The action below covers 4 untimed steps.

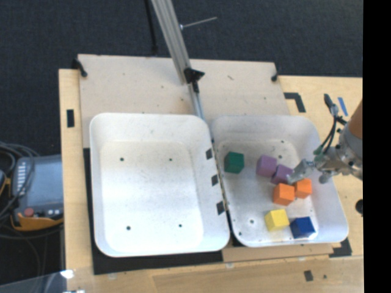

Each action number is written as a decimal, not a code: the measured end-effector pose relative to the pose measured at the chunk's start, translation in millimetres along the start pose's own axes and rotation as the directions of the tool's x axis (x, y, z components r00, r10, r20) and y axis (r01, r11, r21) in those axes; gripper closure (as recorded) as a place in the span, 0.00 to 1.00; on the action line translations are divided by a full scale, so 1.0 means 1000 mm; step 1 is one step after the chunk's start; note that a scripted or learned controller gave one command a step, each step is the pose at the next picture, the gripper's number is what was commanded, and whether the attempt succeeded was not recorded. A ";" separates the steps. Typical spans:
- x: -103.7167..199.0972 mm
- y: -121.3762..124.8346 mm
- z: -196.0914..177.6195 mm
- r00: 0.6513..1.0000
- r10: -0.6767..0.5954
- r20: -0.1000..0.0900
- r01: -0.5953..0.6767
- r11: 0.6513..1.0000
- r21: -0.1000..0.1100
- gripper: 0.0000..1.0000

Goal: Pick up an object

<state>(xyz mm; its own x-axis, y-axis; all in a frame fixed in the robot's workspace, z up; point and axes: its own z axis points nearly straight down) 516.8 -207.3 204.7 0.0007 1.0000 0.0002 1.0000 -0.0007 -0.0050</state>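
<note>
You had the gripper (299, 174) low over the right bin (327, 221), just beside the orange blocks (292, 191), presumably lining up a grasp; its grip state couldn't be told.

It was a robotics lab: a plywood tabletop (165, 84) bore white bins (153, 124), an aluminium mast (168, 23), and a control pendant (33, 191) beside.

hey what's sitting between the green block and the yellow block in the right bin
Nothing: in the camera view, the stretch of bin floor from the green block down to the yellow block is bare. The orange blocks lie just right of that line.
</note>
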 end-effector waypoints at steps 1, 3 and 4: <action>0.006 0.003 0.060 1.000 0.002 0.000 -0.002 1.000 -0.001 0.00; 0.003 0.012 0.067 1.000 0.005 0.007 -0.005 0.999 -0.032 1.00; -0.006 0.013 0.006 1.000 -0.004 0.004 0.004 1.000 -0.013 1.00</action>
<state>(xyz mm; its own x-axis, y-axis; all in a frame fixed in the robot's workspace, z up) 530.0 -213.4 199.1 -0.0029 1.0000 -0.0035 1.0000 0.0029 0.0078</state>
